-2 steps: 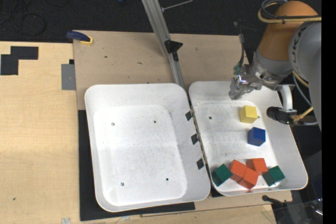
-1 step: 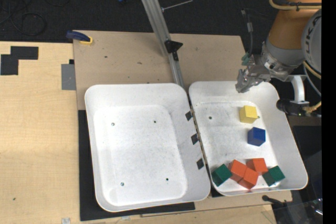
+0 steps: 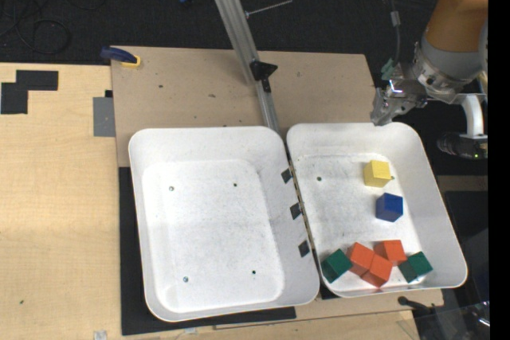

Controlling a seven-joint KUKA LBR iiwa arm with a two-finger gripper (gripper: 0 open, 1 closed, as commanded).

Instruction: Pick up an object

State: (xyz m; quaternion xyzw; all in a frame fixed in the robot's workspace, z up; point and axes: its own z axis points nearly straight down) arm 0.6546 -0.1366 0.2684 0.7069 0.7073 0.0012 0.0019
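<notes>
The right bin point(image 3: 335, 147) holds several blocks: a yellow block point(image 3: 378, 173), a blue block point(image 3: 390, 207) below it, and a cluster at the front with a green block point(image 3: 336, 263), orange blocks point(image 3: 371, 260) and another green block point(image 3: 415, 266). My gripper point(image 3: 386, 111) hangs above the far right corner of this bin, away from all the blocks, up and slightly right of the yellow one. Nothing shows between its fingers.
The left bin point(image 3: 207, 219) lies beside the right one, with black clips along the shared edge. A slanted aluminium rail point(image 3: 239, 36) rises behind the bins. A small blue and yellow object point(image 3: 120, 56) lies at the bench's far left corner.
</notes>
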